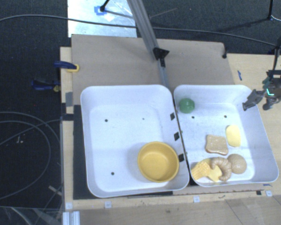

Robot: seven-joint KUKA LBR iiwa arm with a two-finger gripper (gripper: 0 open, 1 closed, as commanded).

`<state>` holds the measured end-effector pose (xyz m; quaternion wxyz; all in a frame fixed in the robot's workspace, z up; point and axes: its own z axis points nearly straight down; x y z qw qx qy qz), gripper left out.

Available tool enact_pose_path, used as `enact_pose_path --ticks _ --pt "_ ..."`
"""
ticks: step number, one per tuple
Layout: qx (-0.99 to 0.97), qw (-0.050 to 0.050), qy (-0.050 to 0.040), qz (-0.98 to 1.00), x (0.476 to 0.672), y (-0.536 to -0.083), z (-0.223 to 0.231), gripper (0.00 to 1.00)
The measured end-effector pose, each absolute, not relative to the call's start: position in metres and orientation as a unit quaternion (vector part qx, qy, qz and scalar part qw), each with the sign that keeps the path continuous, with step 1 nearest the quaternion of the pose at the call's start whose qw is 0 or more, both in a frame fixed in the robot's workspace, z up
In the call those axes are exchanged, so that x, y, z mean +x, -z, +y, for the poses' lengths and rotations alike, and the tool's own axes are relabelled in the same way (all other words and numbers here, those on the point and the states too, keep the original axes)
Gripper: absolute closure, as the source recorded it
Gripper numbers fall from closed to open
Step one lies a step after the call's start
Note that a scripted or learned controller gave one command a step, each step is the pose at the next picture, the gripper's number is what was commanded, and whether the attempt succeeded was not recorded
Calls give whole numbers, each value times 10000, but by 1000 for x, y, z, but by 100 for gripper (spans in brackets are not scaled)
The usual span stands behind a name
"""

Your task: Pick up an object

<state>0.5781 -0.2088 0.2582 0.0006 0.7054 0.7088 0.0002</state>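
Bowl: I see a yellow bowl [158, 161] upright in the left bin [126, 97], at about 5 o'clock on its floor, close to the near rim.
Near cluster: in the right bin [253, 121], at its 6 o'clock, a yellow wedge [202, 170], a tan curl [222, 167] and a beige ball [237, 163] lie touching one another.
Toast: a toast slice [216, 145] lies flat just beyond the cluster, with a pale yellow piece [233, 135] beside it at 2 o'clock.
Green ball: a green ball [186, 105] sits at 11 o'clock in the right bin, against the far wall.
Hand: my hand [258, 100] hangs over the right bin's rim at 2 o'clock, fingers spread apart, nothing between them.
Surface: the tan surface [192, 60] carries both bins side by side; a grey pole [145, 25] slants over its far end.
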Motion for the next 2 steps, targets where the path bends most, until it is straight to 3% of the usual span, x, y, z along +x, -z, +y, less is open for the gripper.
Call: enact_pose_path --ticks 1,2 --pt "7053 9 -4 7089 578 -259 -209 0" --pt "7063 -13 8 7079 575 -200 -201 0"
